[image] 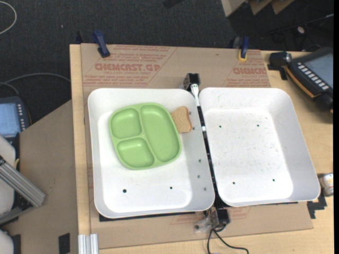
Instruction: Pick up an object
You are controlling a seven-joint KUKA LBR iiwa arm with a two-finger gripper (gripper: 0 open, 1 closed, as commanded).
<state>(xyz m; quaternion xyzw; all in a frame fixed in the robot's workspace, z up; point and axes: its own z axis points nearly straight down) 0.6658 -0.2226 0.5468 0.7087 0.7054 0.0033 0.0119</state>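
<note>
Camera view looks down on two white bins side by side. A green plate (144,136) with three compartments lies in the left bin (106,194), and a tan slab (182,119), like a piece of toast, rests against the plate's right rim. Speckles dot the right bin (254,142). Whether the gripper is open or closed, I cannot tell.

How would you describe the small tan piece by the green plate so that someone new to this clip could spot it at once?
Start at the left white bin, which holds a green divided plate with three compartments. At the plate's upper right edge, toward the seam between the two bins, lies a small tan object, roughly rectangular, like a slice of toast. It is the bin's only brown item, far smaller than the plate it touches.
</note>
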